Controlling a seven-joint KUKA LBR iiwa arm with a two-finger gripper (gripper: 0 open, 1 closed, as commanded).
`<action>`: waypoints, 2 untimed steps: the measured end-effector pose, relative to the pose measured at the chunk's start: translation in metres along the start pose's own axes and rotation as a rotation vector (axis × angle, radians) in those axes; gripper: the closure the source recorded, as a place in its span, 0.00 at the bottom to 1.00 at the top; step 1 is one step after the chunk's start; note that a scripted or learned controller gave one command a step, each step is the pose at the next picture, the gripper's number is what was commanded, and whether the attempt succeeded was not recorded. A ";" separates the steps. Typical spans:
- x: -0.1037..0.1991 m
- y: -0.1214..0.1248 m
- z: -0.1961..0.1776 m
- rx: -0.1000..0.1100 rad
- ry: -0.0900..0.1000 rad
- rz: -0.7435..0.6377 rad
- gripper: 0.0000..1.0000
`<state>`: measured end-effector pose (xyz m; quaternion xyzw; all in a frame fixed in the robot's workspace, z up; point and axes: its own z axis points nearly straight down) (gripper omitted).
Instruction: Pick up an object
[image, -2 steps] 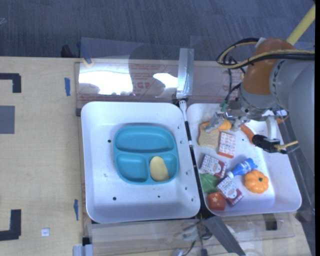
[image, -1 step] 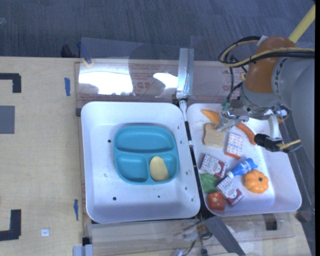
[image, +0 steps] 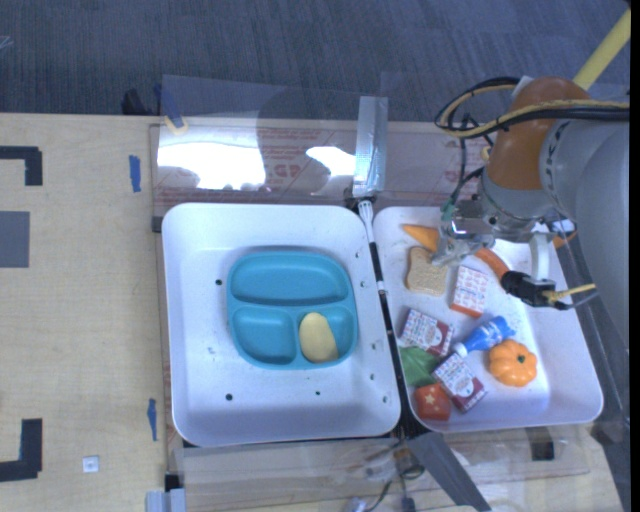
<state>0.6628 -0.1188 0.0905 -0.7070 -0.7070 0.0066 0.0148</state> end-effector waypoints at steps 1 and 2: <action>-0.037 -0.023 0.001 -0.039 -0.011 0.084 1.00; -0.037 -0.025 0.005 -0.032 -0.010 0.084 0.00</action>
